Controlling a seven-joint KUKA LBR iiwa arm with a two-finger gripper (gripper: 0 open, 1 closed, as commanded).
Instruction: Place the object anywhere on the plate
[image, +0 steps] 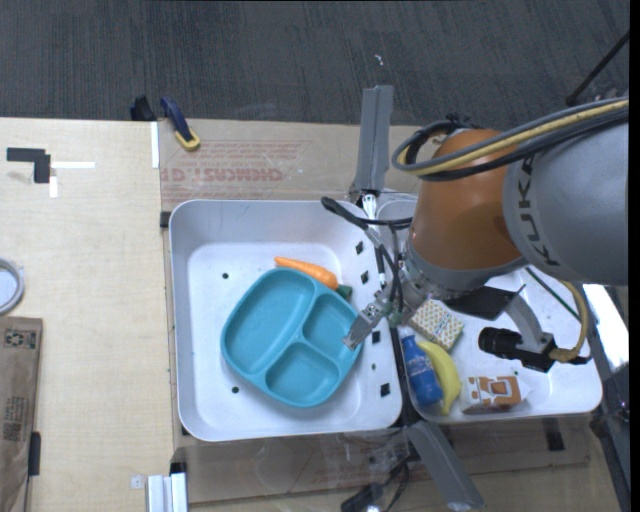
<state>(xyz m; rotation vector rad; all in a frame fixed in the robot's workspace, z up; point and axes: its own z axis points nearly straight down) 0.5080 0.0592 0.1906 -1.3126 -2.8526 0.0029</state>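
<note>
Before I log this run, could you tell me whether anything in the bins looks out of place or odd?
One thing: the toy carrot lies on the left bin's floor, against the far rim of the blue plate, not on it. The claw hovers over the plate's right edge. Nothing looks spilled or damaged.

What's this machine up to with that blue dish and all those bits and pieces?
A grey and orange robot arm reaches in from the right over two white bins. Its gripper hangs by the right edge of a blue divided plate in the left bin. A toy carrot lies just beyond the plate's far rim, not on it. In the right bin are a banana, a blue bottle and a spotted sponge. The plate's compartments hold nothing yet.
</note>
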